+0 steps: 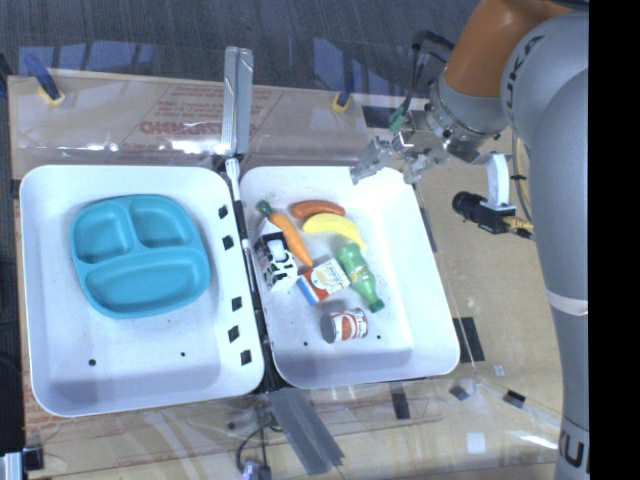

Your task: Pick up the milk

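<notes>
The milk [278,260] is a small carton with black and white cow patches, lying in the right bin [430,318] close to its left wall. An orange carrot [291,236] touches its upper right side. My gripper [384,171] hangs over the bin's far right corner, well up and to the right of the milk. Its two fingers are spread open, with nothing between them.
Also in the right bin are a brown sausage [317,209], a banana [334,227], a green bottle [359,276], a small orange, white and blue box [323,281] next to the milk, and a can [347,325]. The left bin [40,368] holds a blue divided plate [140,253].
</notes>
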{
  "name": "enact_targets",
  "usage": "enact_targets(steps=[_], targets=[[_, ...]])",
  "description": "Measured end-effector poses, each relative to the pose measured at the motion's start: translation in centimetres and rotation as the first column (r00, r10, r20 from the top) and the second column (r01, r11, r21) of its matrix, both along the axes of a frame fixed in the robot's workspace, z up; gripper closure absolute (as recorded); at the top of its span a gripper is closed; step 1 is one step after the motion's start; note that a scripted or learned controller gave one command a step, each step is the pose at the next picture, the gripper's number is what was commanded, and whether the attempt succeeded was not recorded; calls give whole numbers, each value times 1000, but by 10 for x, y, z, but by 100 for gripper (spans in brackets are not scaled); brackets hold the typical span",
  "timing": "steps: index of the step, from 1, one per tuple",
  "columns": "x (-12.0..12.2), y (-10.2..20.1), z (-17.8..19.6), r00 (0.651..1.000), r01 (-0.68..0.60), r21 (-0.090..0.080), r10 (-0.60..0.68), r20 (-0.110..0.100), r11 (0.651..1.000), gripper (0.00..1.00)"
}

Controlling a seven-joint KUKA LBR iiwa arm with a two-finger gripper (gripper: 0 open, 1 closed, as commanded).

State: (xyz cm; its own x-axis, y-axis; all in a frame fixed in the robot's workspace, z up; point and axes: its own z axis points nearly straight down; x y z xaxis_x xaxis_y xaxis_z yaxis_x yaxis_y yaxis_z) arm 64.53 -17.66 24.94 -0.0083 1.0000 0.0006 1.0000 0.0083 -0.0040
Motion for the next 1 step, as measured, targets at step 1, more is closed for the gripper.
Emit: enact_targets(steps=[1], targets=[[-78,43,-66,988,-155,1,155,0,988,0]])
